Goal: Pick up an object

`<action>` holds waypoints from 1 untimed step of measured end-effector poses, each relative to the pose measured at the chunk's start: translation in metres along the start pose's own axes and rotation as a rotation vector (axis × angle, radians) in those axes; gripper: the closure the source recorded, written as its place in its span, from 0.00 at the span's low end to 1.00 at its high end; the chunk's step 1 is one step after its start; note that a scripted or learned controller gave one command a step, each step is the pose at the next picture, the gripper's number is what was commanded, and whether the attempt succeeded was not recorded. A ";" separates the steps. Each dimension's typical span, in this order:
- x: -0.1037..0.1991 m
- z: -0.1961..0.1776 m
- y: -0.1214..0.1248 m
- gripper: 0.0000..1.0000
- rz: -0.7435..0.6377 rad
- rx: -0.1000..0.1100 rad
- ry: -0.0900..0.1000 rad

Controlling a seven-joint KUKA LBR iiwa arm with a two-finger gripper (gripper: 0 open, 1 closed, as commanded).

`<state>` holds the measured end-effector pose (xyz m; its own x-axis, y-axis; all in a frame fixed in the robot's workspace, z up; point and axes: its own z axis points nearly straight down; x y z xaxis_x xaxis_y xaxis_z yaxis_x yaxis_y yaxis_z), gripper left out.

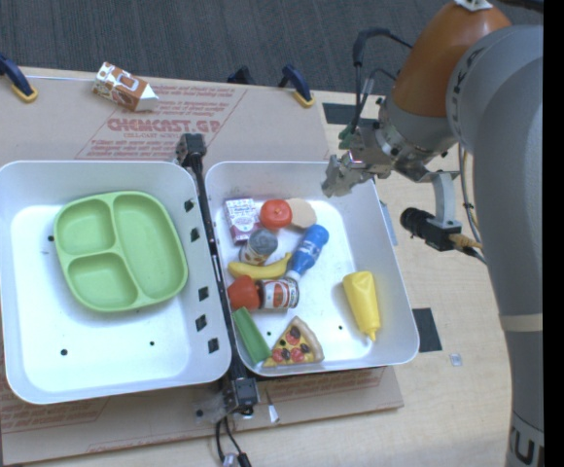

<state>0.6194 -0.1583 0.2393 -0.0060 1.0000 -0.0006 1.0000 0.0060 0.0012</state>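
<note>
The right bin (391,251) holds a pile of toy food: a red packet (240,218), a red tomato (275,213), a blue bottle (307,250), a banana (260,267), a small can (277,294), a green stick (251,335), a pizza slice (295,342) and a yellow mustard bottle (362,302). My gripper (341,177) hangs over the bin's far right corner, above and to the right of the tomato. I see nothing between its fingers. Whether they are open or shut is not clear from this angle.
The left bin (10,290) holds a green divided plate (120,250). A small carton (123,87) lies on the cardboard behind the bins. Blue clamps (298,83) hold the board's far edge. The grey arm (486,95) fills the right side.
</note>
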 end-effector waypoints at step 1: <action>0.058 -0.007 -0.050 1.00 -0.002 0.003 0.001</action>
<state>0.5686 -0.1006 0.2460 -0.0077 1.0000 0.0008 1.0000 0.0077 -0.0016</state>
